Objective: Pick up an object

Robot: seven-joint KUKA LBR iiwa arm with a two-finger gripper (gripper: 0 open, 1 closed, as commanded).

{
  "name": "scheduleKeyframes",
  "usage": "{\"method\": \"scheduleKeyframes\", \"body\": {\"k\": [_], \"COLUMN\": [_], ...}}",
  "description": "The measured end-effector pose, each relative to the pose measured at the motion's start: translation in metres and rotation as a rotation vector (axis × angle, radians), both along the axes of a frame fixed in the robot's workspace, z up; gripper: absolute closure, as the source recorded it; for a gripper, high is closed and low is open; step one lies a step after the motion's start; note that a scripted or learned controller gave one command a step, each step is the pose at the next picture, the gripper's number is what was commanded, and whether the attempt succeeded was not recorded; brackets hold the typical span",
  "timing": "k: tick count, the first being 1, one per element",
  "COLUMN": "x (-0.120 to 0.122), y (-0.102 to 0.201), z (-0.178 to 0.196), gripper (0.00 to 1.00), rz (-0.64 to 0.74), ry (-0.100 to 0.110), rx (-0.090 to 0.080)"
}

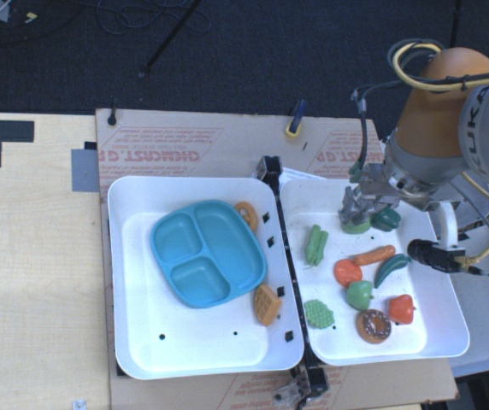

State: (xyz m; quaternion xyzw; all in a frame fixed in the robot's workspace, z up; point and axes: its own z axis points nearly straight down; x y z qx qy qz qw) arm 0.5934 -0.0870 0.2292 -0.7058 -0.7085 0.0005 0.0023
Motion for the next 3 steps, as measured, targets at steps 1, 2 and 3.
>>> {"method": "scheduleKeyframes", "body": {"k": [1,2,3], "x": [-0.023,-0.027,-0.032], "y": [0.046,0.084,0.087], "z": [-0.011,0.008,-0.001], "gripper": [1.0,1.0,1.0], "rz": [-0.001,0.0,-0.003], "ry": [0.002,-0.002,0.001], "rx": [0.0,-0.001,-0.002]}}
